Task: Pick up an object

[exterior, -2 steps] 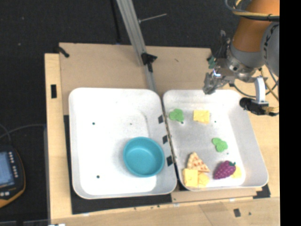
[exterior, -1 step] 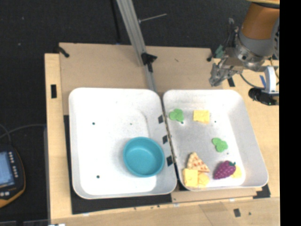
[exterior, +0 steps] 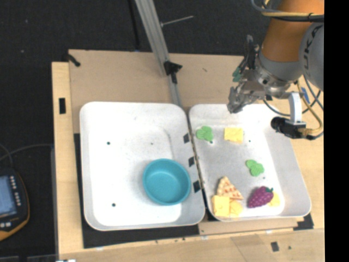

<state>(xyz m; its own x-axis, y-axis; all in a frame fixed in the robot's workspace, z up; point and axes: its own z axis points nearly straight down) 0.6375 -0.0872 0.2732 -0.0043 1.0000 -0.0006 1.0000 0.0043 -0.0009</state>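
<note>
Progress on your pick stands at nil: gripper hangs above the right bin's far edge, finger state indeterminate, nothing visibly held, while the nearest candidate, a yellow block, lies just below it in that bin.

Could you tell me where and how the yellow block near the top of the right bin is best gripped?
Probably from straight above, across two opposite flat edges. The yellow block lies flat and alone, apart from the green piece on its left, so both sides look reachable.
</note>
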